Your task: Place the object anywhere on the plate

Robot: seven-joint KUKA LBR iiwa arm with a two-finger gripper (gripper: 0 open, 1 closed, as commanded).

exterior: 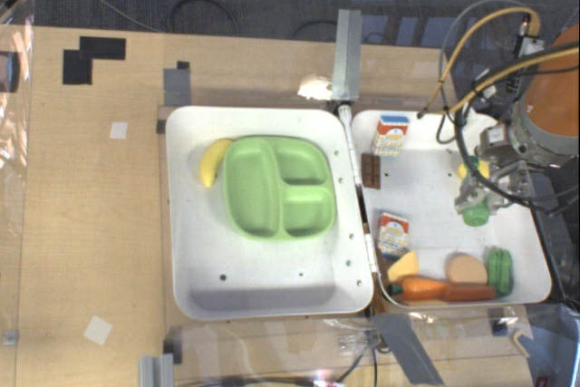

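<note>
**The hand low over the right bin, with a green thing at its tips**

The arm (pixel 553 104) comes in from the right, and its hand (pixel 476 195) is low over the right bin (pixel 426 195), near the bin's right side. Just under the fingertips there is a small green object (pixel 474 215), round in shape. It is touching the tips or very close to them, but I cannot tell if it is really between the fingers. I also cannot tell how far the hand is open, because the fingers are small and partly covered by the wrist and the cables (pixel 471 59).

The green plate (pixel 276 188) has three compartments and lies in the left bin (pixel 263 285), in the upper middle part. A banana (pixel 213 160) lies against the left edge of the plate, on the floor of the bin.

In the right bin there are other things. A small carton (pixel 391 134) stands in the upper left corner, and a brown block (pixel 370 169) is just below it, by the left wall. A second carton (pixel 392 234) lies lower. Along the front wall lie a yellow wedge (pixel 404 266), a carrot (pixel 426 288), a reddish sausage (pixel 469 292), a tan round piece (pixel 466 267) and a dark green vegetable (pixel 499 270), close together. Both bins stand on the wooden tabletop (pixel 91 222).
</note>
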